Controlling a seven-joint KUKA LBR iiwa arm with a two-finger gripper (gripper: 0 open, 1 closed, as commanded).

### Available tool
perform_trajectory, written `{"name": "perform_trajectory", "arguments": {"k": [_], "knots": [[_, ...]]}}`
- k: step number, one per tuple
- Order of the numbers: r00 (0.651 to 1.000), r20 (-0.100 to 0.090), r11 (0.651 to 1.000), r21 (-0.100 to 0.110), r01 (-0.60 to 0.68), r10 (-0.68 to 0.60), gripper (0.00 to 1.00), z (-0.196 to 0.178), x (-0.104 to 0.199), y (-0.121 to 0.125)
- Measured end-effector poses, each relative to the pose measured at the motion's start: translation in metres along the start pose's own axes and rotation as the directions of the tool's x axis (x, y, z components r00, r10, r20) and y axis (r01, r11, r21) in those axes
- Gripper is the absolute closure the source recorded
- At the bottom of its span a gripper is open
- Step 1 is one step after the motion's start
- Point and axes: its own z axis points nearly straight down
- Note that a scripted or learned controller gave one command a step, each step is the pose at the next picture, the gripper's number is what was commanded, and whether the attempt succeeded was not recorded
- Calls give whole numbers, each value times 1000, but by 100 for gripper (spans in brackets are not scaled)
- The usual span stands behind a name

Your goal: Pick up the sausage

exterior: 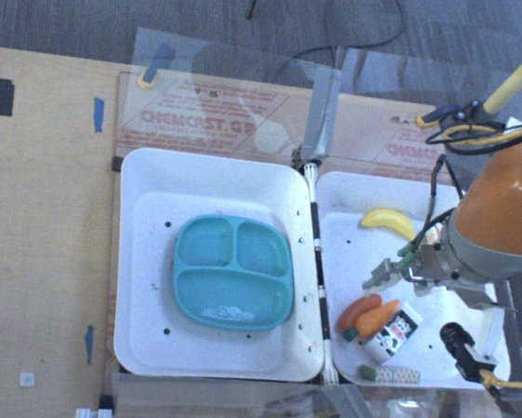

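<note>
The reddish-brown toy sausage (358,309) lay at a slant in the right-hand shallow white bin (345,250), toward its near-left part, untouched on the bin floor. An orange toy carrot (378,321) lay pressed along its right side at the same slant. Just right of the carrot sat a small white carton with black and red print (397,334), and a small pale patterned packet (394,375) rested against the bin's near rim. A yellow banana (389,220) lay well apart, toward the far side of the same bin.

The two-finger metal gripper (378,277) of the grey arm with the orange band (510,199) hung just beyond the sausage on its far side, pointing left, apparently clear of it. Whether its jaws stood open or closed could not be told from this angle, and nothing could be seen in its grasp.

In the left-hand white bin (136,236), a teal plastic plate with three compartments (233,272) sat near the middle.
</note>
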Motion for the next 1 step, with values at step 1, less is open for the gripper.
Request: {"name": "perform_trajectory", "arguments": {"k": [1], "knots": [[989,-1,989,4,-145,145,0,0,-3,-25]]}}
